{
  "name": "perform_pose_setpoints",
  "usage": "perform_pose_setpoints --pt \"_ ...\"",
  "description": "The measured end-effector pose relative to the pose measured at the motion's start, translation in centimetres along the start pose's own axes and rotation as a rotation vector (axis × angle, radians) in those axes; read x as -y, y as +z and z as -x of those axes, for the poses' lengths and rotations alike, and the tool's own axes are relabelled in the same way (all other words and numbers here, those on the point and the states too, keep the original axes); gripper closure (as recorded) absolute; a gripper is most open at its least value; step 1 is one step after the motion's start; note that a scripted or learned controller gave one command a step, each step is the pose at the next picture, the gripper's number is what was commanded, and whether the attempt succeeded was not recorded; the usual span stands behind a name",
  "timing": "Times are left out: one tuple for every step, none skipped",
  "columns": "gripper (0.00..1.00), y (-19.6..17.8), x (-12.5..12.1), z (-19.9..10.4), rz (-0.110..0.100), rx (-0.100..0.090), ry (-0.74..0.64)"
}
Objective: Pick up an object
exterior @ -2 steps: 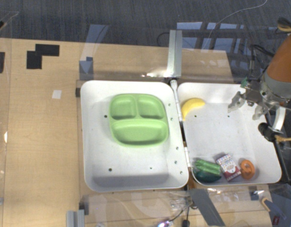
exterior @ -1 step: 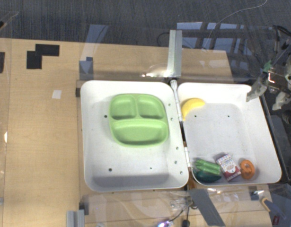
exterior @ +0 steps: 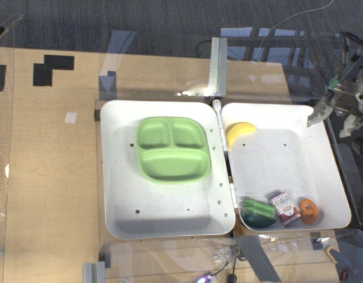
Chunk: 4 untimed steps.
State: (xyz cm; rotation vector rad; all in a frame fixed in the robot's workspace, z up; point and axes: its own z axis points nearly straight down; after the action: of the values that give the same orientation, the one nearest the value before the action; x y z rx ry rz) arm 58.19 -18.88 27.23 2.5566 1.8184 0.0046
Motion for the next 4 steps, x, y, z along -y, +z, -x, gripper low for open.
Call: perform_pose_setpoints --pt "0.00 0.0 0.0 0.0 0.000 0.000 0.000" --pt "0.00 8.5 7.2 2.7 -0.004 0.000 0.071" --pt "0.00 8.5 7.2 2.7 -0.004 0.000 0.071" --pt "0.00 13.8 4.7 0.4 -0.005 0.000 0.176"
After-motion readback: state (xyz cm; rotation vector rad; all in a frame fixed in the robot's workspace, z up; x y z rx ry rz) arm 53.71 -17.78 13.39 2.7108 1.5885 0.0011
